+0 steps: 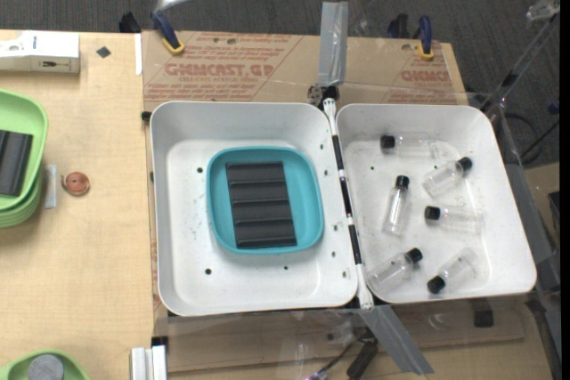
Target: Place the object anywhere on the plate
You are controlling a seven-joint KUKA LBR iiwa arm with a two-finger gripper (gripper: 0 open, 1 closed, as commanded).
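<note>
A teal plate (218, 196) lies in the middle of the left white bin (178, 280), with a black ridged insert (260, 203) on it. The right white bin (499, 280) holds several clear vials with black caps, lying scattered. One vial (395, 204) lies near the bin's middle, another vial (396, 264) near the front left, and a third vial (449, 175) toward the back right.
A green tray (31, 120) with a dark item sits at the far left edge of the wooden bench. A small round copper piece (77, 183) lies beside it. Cardboard (267, 67) clamped at the back lies under both bins. A white box (40, 53) rests at the back left.
</note>
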